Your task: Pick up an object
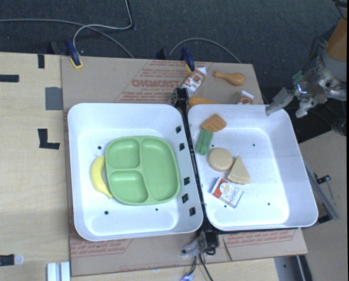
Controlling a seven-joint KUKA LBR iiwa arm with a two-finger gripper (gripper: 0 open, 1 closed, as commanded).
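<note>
My gripper [290, 105] hangs over the far right corner of the right bin [279, 215], with its fingers spread apart and nothing between them. In that bin lie an orange cracker piece [213, 123], a green cylinder [204, 140], a tan round disc [220, 158], a pale cheese wedge [239, 171] and a red and white packet [227, 192]. All of these sit in the bin's left half, well to the left of and nearer than the gripper.
The left bin [86, 215] holds a green divided plate [142, 170] with a banana [99, 176] at its left side. Behind the bins on the cardboard lie a tan drumstick [230, 77], a small packet [193, 79] and an orange item [200, 100]. Cables run across the back.
</note>
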